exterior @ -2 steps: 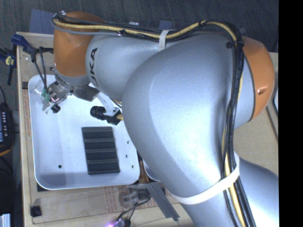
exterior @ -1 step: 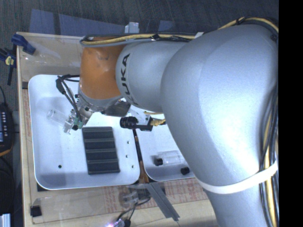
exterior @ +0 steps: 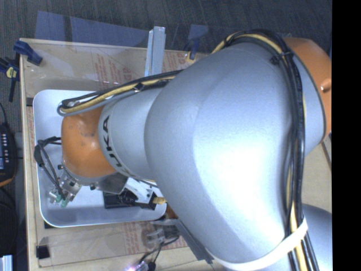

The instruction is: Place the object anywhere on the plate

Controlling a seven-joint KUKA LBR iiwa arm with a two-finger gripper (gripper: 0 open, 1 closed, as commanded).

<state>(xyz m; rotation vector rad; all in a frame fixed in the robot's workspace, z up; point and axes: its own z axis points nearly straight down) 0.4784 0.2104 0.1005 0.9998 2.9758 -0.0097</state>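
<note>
The arm (exterior: 237, 151) is leaning way over the bench (exterior: 84, 66) from the right and blocking most of the picture. Its orange band (exterior: 82, 143) is hanging over the white bin (exterior: 37, 123), with the wrist pointing down toward the bin's near left corner. My guess is it's working low in that bin, either going for the object or setting it down. The gripper (exterior: 61, 195) looks like the small metal bit poking out under the band, just above the bin floor, with loose cables (exterior: 48, 162) looping beside it. Whether it's open, closed or carrying anything, I can't tell, it's too small and tucked in. A black-and-white piece (exterior: 127, 199) is sitting under the wrist, could be hardware, not sure. The object and the plate are hiding behind the arm, so where they're sitting is anyone's guess.
</note>
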